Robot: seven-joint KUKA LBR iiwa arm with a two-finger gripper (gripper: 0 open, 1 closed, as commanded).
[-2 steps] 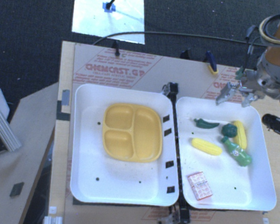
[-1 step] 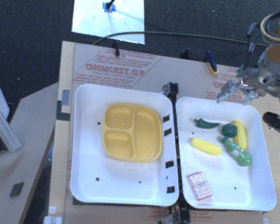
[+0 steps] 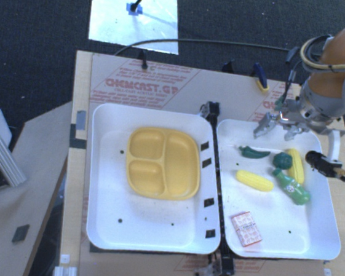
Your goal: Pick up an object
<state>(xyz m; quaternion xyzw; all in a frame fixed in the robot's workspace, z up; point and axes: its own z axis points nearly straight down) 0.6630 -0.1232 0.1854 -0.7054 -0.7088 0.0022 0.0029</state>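
Green pepper [image 3: 255, 153] is left lying loose in the right bin [image 3: 309, 242], just below the gripper [image 3: 277, 127], seen spread apart and empty (poised, presumably, for descent).

Pale wooden surface [image 3: 48, 145] carries a clear sheet with red CHEMCAST lettering [image 3: 143, 81], and on that sit two shallow white bins side by side, left bin [image 3: 98, 218], right bin [image 3: 315, 240], joined by black clips [image 3: 209, 183].

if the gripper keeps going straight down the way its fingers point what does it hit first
Probably the green pepper, lying just below the open gripper. Depth is unclear from this slant, so it may reach bare floor of the right bin beside it.
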